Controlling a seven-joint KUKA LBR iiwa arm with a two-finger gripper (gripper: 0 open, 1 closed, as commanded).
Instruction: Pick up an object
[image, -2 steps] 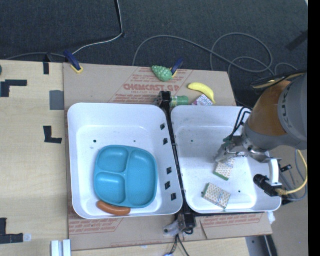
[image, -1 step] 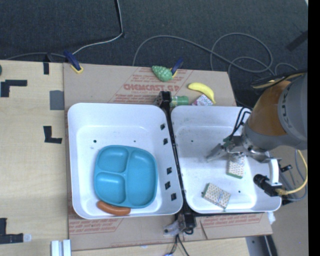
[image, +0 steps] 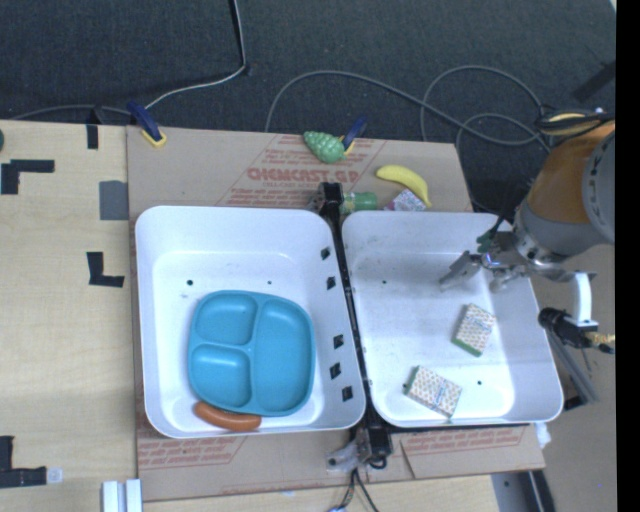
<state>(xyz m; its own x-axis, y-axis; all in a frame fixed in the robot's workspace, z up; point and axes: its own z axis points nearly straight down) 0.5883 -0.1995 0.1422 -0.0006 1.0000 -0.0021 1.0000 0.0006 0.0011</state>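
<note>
In the left bin (image: 160, 300) a blue divided plate (image: 252, 352) is seen lying flat, and an orange sausage-shaped toy (image: 227, 417) is lodged just beside the plate's near edge, against the bin's front wall. Beyond the bins, on the cardboard sheet (image: 200, 175), a green toy (image: 325, 145) and a yellow banana (image: 403, 183) are left lying, well apart from the arm's reach at this moment.

In the right bin (image: 400, 330) two small patterned blocks are found: one speckled block (image: 433, 390) near the front wall, and a second block with a green edge (image: 474, 329) nearer the right wall. Either may be taken as the object to be picked; both are lying on the bin floor, untouched.

The gripper (image: 478, 270) is held over the back right part of the right bin, beyond the green-edged block and apart from it. Its fingers (image: 457, 272) are spread wide, and nothing is held between them.

The task is judged to be at an early stage: no object has been grasped or lifted. What is left is the whole of the pick: the gripper must be brought over a block, lowered, closed on it and raised. The green-edged block is judged the nearer candidate, though its closeness to the wall may hamper the fingers.
</note>
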